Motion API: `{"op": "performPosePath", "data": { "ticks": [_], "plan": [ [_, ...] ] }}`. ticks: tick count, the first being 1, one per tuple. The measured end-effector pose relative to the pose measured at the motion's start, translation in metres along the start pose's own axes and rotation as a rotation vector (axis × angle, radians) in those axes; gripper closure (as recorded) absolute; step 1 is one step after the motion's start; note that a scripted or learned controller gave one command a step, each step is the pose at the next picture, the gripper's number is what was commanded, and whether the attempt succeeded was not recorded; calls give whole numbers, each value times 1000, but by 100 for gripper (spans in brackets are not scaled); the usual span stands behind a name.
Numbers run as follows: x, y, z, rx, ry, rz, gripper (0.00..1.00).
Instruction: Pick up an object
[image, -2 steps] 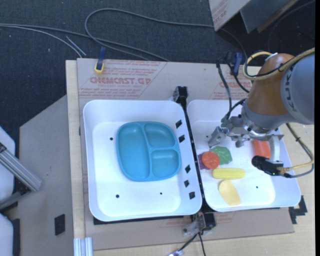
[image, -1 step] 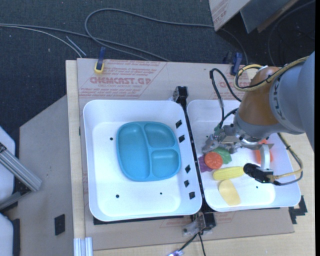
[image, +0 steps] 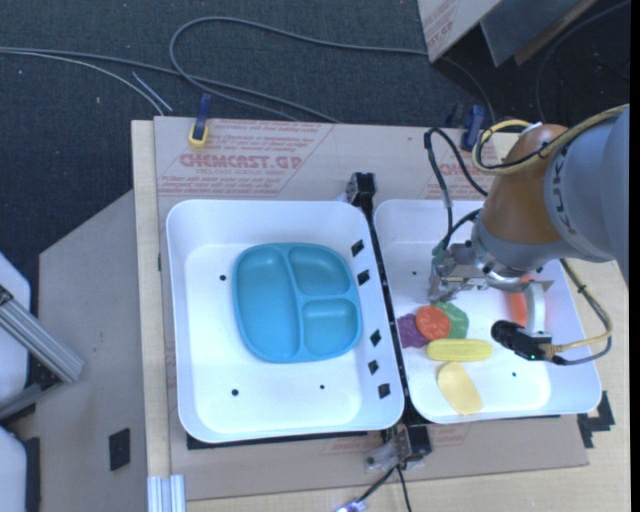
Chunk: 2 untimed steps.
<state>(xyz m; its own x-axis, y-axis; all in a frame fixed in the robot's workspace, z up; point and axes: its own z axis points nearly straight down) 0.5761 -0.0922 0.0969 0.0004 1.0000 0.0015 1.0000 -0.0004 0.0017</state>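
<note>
One line of red lettering, "CHEMCAST GP", is printed on the brown board (image: 250, 160) under the two bins. The gripper (image: 445, 285) is lowered into the right bin (image: 420, 225); how far it is open cannot be told, and nothing is seen held. Just below it lie an orange piece (image: 432, 322), a green piece (image: 457, 318), a purple piece (image: 409, 330), a corn cob (image: 460, 350) and a yellow piece (image: 460, 388). A blue divided plate (image: 295, 300) rests in the left bin (image: 200, 230).

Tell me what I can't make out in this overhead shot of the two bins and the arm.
- Gripper: in the camera view the wrist covers its fingers, so open or shut is unclear.
- Orange piece in the right bin: partly hidden by the arm's wrist.
- Purple item: mostly covered by the orange-red round toy.
- Arm: cut off by the right edge.
</note>
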Motion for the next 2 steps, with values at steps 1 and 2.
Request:
{"op": "performPosePath", "data": {
  "ticks": [1,2],
  "plan": [
    [-3,-9,-54,-2,-2,1,100],
    [-3,-8,-108,-4,-2,-1,100]
  ]
}}
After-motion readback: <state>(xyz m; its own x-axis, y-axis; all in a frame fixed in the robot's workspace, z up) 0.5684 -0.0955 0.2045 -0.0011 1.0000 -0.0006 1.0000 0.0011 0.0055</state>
